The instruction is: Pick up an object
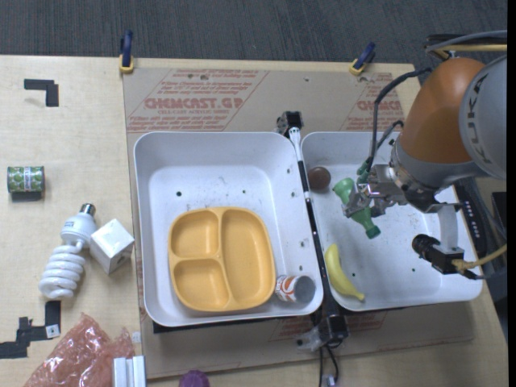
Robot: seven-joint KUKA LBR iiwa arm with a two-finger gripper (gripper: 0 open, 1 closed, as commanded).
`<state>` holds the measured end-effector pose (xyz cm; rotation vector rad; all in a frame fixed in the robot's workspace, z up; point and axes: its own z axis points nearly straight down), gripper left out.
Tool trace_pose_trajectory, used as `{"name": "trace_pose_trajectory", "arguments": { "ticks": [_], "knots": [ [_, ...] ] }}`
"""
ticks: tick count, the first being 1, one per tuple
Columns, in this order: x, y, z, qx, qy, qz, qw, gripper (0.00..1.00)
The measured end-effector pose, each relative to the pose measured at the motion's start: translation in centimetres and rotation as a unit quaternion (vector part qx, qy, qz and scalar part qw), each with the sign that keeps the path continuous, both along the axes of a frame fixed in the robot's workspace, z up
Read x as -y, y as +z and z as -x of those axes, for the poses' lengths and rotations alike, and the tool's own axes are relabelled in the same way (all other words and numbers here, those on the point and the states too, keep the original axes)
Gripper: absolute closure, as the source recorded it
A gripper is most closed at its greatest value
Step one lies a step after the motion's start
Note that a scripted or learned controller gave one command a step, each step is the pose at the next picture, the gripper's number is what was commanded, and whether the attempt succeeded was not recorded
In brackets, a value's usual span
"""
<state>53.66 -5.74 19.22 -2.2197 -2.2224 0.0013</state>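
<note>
Green plastic object (357, 208) sits between the fingers of the gripper (360, 205), closed on it. It hangs over the right bin (403, 285), above a banana (342, 273).

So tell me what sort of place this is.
Probably a robot test bench in a lab, not a kitchen: two white bins sit on a clamped board, black marker shapes are taped to the table, and the arm reaches in over them.

Just one fixed cam up above the bench (72, 135), tilted down from the near side at mid distance, both white bins (153, 216) roughly centered, arm (451, 111) coming in right of them.
</note>
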Motion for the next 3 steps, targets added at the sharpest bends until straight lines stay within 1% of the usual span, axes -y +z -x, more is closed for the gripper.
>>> {"name": "trace_pose_trajectory", "arguments": {
  "ticks": [1,2,3],
  "knots": [
    [0.3,0.0,4.4,0.000,-0.001,0.0000,1.0000,1.00],
    [1.5,0.0,5.8,0.001,-0.001,-0.0001,1.0000,1.00],
    [-0.8,0.0,5.8,0.001,0.000,-0.0001,1.0000,1.00]
  ]
}}
